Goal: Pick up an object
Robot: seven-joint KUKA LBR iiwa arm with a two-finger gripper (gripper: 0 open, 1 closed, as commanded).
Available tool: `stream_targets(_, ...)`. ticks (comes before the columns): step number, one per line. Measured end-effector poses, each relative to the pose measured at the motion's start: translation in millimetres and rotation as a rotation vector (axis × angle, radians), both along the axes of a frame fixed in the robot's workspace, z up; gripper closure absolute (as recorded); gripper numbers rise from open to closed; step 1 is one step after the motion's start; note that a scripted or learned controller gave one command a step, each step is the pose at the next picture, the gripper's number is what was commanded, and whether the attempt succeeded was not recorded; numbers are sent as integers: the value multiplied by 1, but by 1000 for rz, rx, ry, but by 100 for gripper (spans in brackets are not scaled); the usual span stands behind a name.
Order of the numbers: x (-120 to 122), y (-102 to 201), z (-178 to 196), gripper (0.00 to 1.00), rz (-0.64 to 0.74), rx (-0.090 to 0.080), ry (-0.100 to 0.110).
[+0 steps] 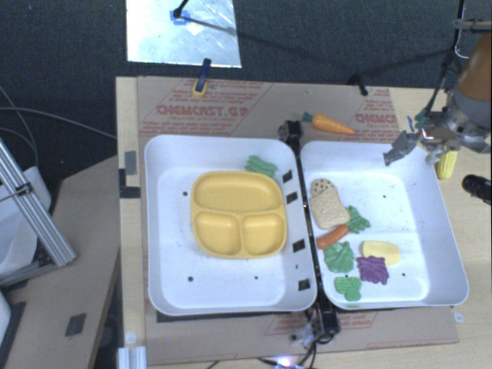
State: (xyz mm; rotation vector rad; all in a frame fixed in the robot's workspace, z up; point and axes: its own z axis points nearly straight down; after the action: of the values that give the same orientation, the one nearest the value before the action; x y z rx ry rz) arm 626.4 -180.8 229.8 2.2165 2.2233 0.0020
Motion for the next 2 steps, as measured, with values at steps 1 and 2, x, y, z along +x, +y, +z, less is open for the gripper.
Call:
stream_targets(1,5,-26,-154,0,-3,1,9)
stream_targets(2,9,-26,-133,100,0,-2,-5)
